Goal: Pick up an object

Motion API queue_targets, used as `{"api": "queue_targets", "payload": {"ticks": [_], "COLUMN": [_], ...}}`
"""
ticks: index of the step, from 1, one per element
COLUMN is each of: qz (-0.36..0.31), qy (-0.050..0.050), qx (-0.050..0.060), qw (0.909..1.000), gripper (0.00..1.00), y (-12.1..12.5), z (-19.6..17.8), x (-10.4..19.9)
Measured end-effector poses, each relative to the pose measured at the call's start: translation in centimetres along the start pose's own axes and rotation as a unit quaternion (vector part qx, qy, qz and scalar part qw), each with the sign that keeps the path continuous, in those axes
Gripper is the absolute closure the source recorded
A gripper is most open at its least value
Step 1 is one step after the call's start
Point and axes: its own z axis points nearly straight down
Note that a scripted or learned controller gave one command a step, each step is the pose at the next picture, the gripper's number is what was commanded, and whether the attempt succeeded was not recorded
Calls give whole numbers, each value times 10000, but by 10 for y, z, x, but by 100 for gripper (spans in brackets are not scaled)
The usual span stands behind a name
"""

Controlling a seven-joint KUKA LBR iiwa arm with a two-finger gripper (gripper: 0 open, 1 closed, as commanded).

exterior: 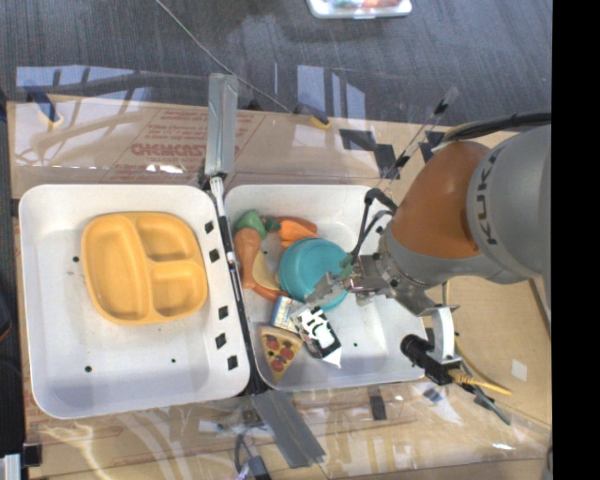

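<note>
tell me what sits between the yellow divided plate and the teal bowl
In the camera view, between the yellow divided plate and the teal bowl run the bins' adjoining white rims, then an orange toy carrot.

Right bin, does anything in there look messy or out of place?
Yes. The right bin has its toys heaped against its left wall: a teal bowl lies tipped over a carrot, and a pizza slice sits in the near corner. The yellow divided tray lies flat in the left bin.

Arm point(487, 220) cut off at right edge, teal bowl point(309, 265) partly hidden behind hand point(330, 289), white tray point(360, 7) cropped at top
</note>
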Motion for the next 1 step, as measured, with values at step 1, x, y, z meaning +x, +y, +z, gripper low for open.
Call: {"api": "queue_targets", "payload": {"ticks": [1], "qz": [234], "qy": [-78], "qx": [-209], "qw": [9995], "gripper": [0], "y": [98], "z": [63], "x": [10]}}
